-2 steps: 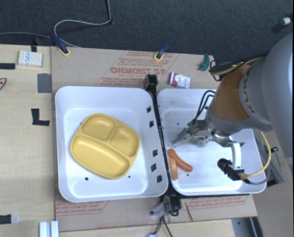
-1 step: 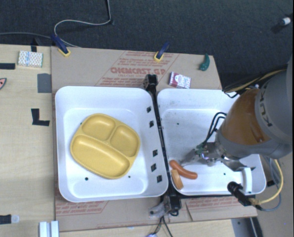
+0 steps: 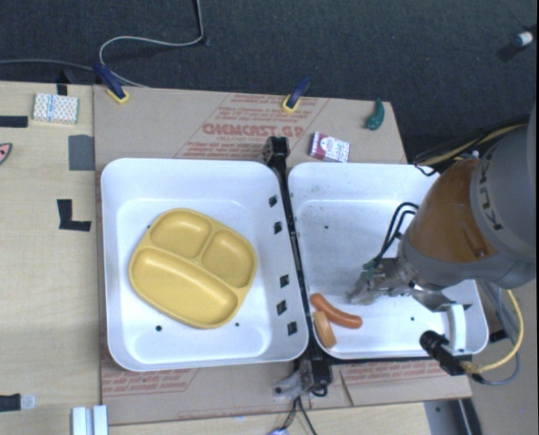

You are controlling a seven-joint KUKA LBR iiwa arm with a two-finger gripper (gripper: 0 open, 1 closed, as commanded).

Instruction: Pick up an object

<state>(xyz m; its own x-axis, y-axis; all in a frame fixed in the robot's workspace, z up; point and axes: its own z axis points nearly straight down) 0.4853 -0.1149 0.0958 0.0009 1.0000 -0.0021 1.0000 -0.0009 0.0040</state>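
The left bin (image 3: 115, 270) holds a yellow divided tray (image 3: 192, 265). In the right bin (image 3: 341, 184), the gripper (image 3: 370, 284) hangs low just beside two sausages (image 3: 334, 314) near its front-left corner; whether it's clenched can't be told.

I see two smooth, glossy white plastic bins (image 3: 124, 243) on matt brown cardboard (image 3: 206, 125) over pale wood-look bench (image 3: 33, 243). The yellow divided tray (image 3: 192, 265) looks like smooth plastic with a soft sheen. The arm's orange band (image 3: 446, 216) appears glossy.
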